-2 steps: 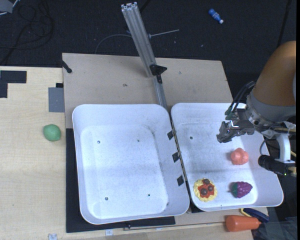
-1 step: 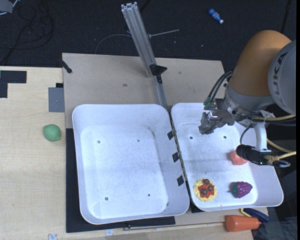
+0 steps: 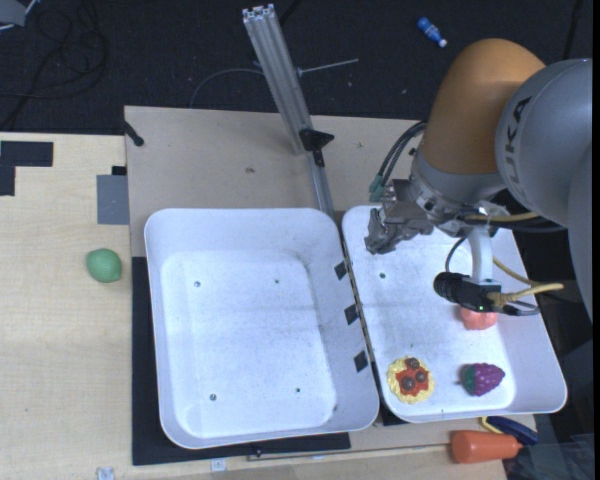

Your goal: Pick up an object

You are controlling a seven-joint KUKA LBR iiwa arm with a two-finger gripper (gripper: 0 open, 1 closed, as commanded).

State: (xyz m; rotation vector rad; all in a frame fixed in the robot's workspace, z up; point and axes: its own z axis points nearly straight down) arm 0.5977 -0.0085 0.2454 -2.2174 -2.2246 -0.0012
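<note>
Camera view. Three small items lay in the right bin (image 3: 540, 393), all toward its near end. A round yellow piece with red and dark spots on top (image 3: 410, 379) sat close to the bin's inner wall. A purple grape-like cluster (image 3: 483, 377) lay just to its right, apart from it. A pink-orange piece (image 3: 478, 317) rested farther back, partly hidden by a black fitting and cabling.

The left bin (image 3: 160, 258) was white, speckled and shallow, joined to its neighbour along a seam bearing three dark clips. Both bins stood on a pale wooden bench (image 3: 50, 338). A green ball (image 3: 104, 265) sat on the bench left of the bins, and an orange carrot-like object (image 3: 483, 446) lay just outside the right bin's near edge. A metal rail (image 3: 285, 93) ran diagonally behind the bins.

The arm entered from the right, its orange band uppermost. The gripper (image 3: 382, 234) hung over the far left part of the right bin, well apart from all three items. Whether its jaws were parted could not be determined, and nothing was seen in its grasp.
</note>
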